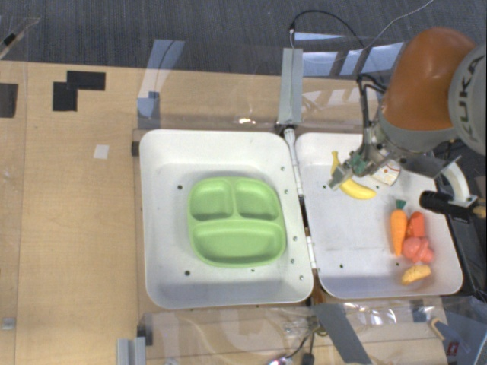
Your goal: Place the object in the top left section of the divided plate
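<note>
A: Where's the banana point(351, 185)?

B: Lying in the right bin point(358, 257), near its upper left corner, stem end pointing up and the yellow body curving down to the right. It rests on the bin floor.

A: And the gripper point(356, 166)?

B: Right on top of it, low over the banana's upper part. I can't tell how its tips are set, or whether the banana is gripped at all; the arm's grey wrist blocks that spot. My guess is that it sits there to take the banana near the middle of the curve, where a pinch would be steadiest.

A: What else is in that bin?

B: A carrot point(398, 231), a reddish piece of fruit point(415, 248) and a small yellowish bit point(415, 274), clustered at the right side, well apart from the banana, so they shouldn't interfere.

A: The target?

B: The green divided plate point(237, 220) lies in the left bin point(163, 204). Its top left section point(210, 201) is open, so the banana must cross the ridge between the bins.
</note>
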`<state>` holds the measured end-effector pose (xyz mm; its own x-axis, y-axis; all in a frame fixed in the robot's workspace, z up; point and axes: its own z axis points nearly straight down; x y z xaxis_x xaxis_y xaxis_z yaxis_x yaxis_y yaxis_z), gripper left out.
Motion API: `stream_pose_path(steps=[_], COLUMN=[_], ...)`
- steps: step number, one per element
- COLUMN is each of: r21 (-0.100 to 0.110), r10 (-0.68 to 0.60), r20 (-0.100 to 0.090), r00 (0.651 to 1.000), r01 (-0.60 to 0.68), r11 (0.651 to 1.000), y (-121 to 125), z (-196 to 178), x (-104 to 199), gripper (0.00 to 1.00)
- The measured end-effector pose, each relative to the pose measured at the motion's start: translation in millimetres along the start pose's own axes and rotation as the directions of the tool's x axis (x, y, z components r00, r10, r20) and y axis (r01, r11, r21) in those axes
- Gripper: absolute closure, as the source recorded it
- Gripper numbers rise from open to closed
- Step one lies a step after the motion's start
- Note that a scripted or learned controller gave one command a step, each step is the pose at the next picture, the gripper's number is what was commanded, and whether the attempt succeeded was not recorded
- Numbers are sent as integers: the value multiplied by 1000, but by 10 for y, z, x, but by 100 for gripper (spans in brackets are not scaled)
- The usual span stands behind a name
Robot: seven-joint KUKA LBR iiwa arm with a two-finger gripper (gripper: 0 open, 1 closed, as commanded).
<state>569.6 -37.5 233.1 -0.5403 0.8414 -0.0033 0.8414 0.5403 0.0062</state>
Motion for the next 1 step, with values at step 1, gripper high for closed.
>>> stream_pose_path(steps=[1], r21=[-1], r10=[-48], r20=[-1], r00=[999], r01=[48], r11=[999], y=[364], z=[-271], x=[700], gripper=[100])
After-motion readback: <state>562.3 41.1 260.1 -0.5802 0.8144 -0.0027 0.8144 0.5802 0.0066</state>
